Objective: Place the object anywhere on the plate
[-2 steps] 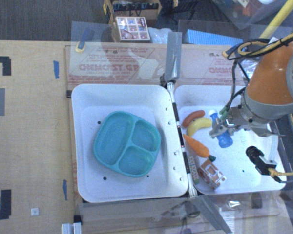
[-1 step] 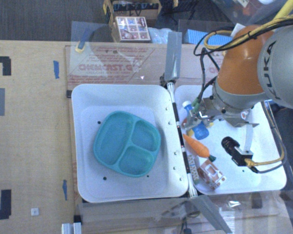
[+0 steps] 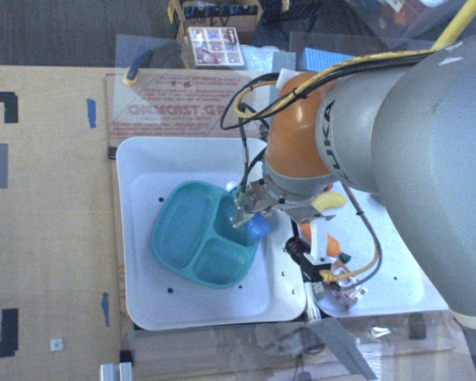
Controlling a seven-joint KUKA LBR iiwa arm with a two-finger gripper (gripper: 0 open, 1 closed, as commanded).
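Gripper (image 3: 244,213) sits at the right edge of the teal plate (image 3: 192,240) in the left bin (image 3: 143,181), fingers clamped on a blue object (image 3: 257,228).

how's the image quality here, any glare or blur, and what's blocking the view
Camera view: even, soft lighting, slight overall blur. Mild glare on the arm's grey casing, which looms large and hides much of the right bin. The teal divided plate in the left bin reads clearly; the gripper area is dim and cluttered.
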